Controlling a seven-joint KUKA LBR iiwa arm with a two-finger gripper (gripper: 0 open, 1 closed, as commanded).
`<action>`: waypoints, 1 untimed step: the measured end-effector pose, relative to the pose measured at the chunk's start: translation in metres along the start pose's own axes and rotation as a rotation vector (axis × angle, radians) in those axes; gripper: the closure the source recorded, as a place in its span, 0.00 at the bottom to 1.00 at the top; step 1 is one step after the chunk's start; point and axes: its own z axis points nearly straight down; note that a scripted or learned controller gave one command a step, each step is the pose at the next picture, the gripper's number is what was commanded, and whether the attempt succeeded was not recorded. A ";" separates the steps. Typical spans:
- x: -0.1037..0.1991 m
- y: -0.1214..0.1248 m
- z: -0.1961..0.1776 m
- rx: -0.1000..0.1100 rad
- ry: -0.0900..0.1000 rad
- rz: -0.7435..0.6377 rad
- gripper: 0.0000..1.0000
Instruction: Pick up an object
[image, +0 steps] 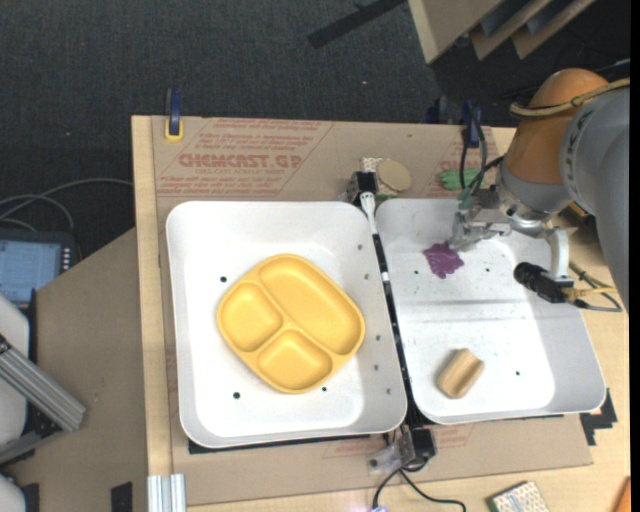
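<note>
A small purple object (442, 260) lies in the upper part of the right bin (560, 375). My gripper (463, 236) hangs just above and to the right of it, close to its upper edge. A tan block (460, 373) rests near the front of the same bin, well away from the gripper. A yellow divided plate (289, 321) fills the middle of the left bin (190, 260).
A green object (456, 180) and a tan disc (394, 177) sit on the cardboard behind the bins. The grey arm with its orange band (556, 110) reaches in from the upper right. The right bin floor between the purple object and the tan block is bare.
</note>
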 end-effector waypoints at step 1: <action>0.000 0.000 0.001 0.002 0.000 0.000 0.00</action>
